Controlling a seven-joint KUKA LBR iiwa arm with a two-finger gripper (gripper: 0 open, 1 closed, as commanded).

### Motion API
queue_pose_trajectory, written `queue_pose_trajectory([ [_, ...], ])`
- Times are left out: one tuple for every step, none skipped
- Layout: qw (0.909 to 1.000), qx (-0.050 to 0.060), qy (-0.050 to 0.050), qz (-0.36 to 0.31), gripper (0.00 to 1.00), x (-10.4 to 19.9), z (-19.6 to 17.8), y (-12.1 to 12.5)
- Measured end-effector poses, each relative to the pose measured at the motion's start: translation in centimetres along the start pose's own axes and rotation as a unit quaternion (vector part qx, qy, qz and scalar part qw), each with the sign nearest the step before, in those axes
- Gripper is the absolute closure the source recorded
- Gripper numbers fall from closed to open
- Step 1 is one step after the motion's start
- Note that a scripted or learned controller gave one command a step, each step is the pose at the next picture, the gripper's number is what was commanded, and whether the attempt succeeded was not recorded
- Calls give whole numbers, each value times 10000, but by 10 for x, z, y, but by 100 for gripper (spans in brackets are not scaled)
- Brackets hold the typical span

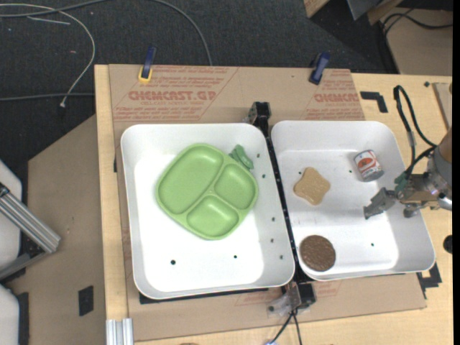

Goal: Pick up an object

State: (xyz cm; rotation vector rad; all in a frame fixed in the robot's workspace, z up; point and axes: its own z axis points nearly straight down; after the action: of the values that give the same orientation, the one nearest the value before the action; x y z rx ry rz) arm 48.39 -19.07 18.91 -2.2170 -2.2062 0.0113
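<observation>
fingers apart over right bin; near can; holding nothing

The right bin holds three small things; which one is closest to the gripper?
The small can with the red label. It lies just up and left of the gripper, while the tan toast piece and the brown cookie lie farther left.

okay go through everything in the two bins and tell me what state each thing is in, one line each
green divided plate: lying flat in the left bin, compartments bare.
small green piece: resting against the plate's upper right rim.
tan toast-shaped piece: lying flat in the right bin.
brown round disc: flat, at the right bin's near-left corner.
red and white can: on its side.
gripper: over the right bin, holding nothing.
</observation>
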Motion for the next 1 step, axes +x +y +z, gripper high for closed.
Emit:
queue_pose_trajectory([
  [10000, -68, -18, -24, 0, 1, -7, 3],
])
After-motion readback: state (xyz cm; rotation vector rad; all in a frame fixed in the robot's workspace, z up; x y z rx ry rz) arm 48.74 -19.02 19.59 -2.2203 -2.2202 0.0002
